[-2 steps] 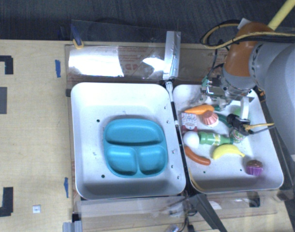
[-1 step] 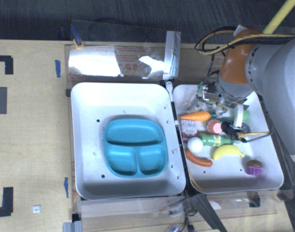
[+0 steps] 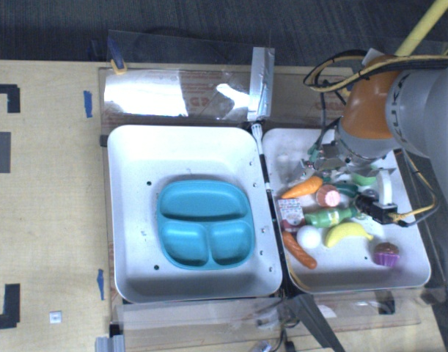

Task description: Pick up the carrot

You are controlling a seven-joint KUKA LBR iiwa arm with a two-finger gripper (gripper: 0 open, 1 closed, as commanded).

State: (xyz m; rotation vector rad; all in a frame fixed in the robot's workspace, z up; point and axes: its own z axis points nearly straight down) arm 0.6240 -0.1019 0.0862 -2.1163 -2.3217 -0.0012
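An orange carrot (image 3: 301,189) lies tilted in the left part of the right bin (image 3: 414,270), its thick end toward the middle. A second long orange-red vegetable (image 3: 299,249) lies near that bin's front left corner. My gripper (image 3: 321,169) hangs low over the right bin's back half, just above and right of the carrot's thick end. The grey arm with its orange band (image 3: 366,112) comes in from the upper right. Whether the gripper touches the carrot cannot be told.
Packed beside the carrot are a pink-topped can (image 3: 328,196), a green item (image 3: 331,215), a white egg (image 3: 309,237), a yellow banana (image 3: 347,232), a small packet (image 3: 290,211) and a purple item (image 3: 386,254). The left bin (image 3: 128,160) holds a blue divided plate (image 3: 205,222).
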